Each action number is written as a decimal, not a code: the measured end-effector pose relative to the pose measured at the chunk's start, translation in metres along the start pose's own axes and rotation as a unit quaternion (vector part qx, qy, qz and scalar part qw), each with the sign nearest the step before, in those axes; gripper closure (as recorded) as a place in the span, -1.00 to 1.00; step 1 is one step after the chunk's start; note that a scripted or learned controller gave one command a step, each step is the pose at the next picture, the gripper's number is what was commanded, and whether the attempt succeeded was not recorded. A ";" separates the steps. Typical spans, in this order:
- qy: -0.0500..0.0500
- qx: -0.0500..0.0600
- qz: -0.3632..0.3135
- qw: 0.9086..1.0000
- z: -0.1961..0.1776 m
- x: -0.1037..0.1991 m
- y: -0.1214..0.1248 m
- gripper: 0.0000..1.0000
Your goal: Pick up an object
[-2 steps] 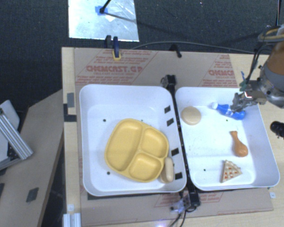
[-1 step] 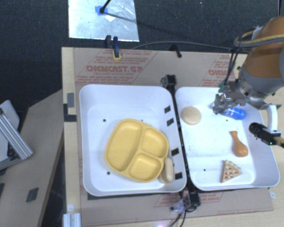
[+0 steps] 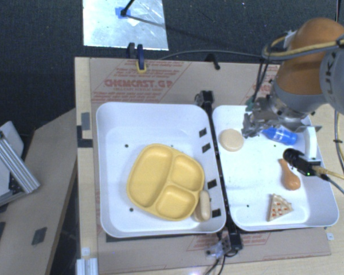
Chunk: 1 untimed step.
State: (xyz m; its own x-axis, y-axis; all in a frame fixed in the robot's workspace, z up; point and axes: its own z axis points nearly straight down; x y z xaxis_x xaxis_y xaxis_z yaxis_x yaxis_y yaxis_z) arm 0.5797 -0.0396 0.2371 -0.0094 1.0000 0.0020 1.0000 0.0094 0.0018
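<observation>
two bins (image 3: pixel 112 119), one yellow tray (image 3: pixel 165 180), one pizza slice (image 3: pixel 279 207).

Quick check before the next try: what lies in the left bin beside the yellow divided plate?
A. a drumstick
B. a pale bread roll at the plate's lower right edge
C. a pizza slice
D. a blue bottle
B: a pale bread roll lies against the lower right edge of the yellow divided plate in the left bin; the pizza slice, drumstick and blue item are in the right bin.

Grey arm w/ orange band reaches in from right, wrist bent down, tool (image 3: pixel 252 126) low at upper centre-right of view.
</observation>
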 end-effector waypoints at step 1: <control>0.000 0.001 0.000 1.000 0.014 0.056 -0.007 1.00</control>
State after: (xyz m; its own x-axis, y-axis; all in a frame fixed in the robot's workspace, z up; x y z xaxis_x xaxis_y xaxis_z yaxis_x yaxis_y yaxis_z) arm 0.5719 0.0161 0.2234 -0.0102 0.9999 0.0023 0.9999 0.0102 0.0002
